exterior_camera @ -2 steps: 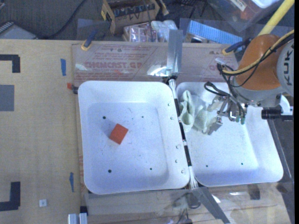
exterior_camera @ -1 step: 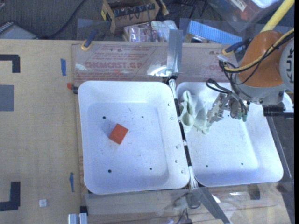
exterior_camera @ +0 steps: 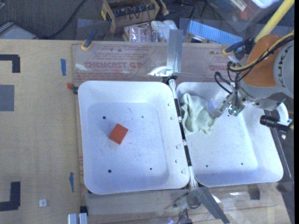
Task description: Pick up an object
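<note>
Tool [exterior_camera: 216,114] state cannot be told; it is seen low in the right bin [exterior_camera: 243,169], touching a crumpled pale cloth [exterior_camera: 194,113]. An orange block [exterior_camera: 118,134] is seen in the left bin [exterior_camera: 93,171].

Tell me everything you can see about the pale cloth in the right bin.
The cloth is a pale, greenish-white piece of soft fabric, crumpled into a loose heap with folds and no flat spread. It lies in the right bin, in its upper left part, close against the wall next to the left bin. The tool of the arm meets its right edge; whether it grips the fabric cannot be told. Nothing else touches the cloth.
</note>
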Action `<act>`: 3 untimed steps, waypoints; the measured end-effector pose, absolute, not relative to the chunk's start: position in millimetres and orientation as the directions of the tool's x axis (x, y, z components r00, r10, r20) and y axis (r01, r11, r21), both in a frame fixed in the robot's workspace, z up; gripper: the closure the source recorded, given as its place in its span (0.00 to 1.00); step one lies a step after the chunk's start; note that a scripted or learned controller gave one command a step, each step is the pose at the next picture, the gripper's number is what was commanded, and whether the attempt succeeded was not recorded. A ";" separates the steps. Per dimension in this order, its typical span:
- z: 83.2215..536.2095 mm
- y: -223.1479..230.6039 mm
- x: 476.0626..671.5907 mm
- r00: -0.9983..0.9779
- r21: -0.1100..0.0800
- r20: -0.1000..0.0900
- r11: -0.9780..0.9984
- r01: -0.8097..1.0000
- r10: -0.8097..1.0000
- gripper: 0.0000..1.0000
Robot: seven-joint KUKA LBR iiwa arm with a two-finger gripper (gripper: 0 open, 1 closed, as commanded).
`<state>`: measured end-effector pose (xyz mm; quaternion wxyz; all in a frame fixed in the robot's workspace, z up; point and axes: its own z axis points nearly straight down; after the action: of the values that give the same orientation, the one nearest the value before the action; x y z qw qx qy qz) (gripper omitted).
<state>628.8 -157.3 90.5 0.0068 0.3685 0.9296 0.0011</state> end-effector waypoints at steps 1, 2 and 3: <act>91.2 -125.0 618.8 -0.875 0.004 -0.012 0.875 0.484 0.484 1.00; 102.4 -109.8 619.7 -0.854 0.002 -0.008 0.854 0.520 0.520 1.00; 91.6 -103.9 629.0 -0.994 -0.002 -0.016 0.994 0.106 0.106 1.00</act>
<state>629.0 -103.9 91.6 0.0080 0.0530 0.9986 -0.0012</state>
